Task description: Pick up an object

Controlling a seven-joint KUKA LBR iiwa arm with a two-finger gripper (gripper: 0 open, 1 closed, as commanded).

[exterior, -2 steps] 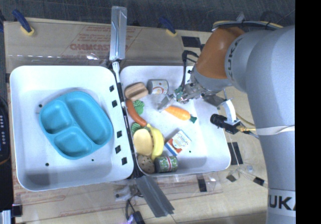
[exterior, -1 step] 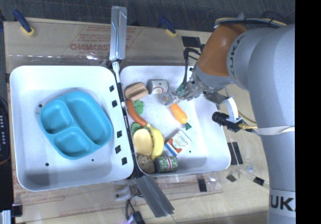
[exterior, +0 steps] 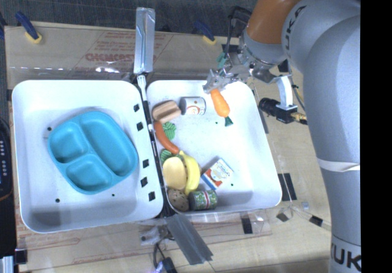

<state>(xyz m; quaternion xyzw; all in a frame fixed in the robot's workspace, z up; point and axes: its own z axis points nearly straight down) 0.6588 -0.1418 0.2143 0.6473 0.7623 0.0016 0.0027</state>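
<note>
My gripper (exterior: pixel 215 84) hangs over the far edge of the right bin (exterior: pixel 260 161), reaching in from the upper right. Its fingers are shut on the top end of an orange toy carrot (exterior: pixel 220 103). The carrot slants down and to the right, its green tip pointing at the bin floor. The rest of the carrot's body is in plain sight below the fingers.
The right bin also holds a bread roll (exterior: pixel 165 109), a small can (exterior: pixel 195 106), a sausage (exterior: pixel 164 136), a yellow fruit (exterior: pixel 174 171), a banana (exterior: pixel 192 172), a small carton (exterior: pixel 218 174) and a green can (exterior: pixel 204 199). A blue divided plate (exterior: pixel 92 150) lies in the left bin (exterior: pixel 30 204).
</note>
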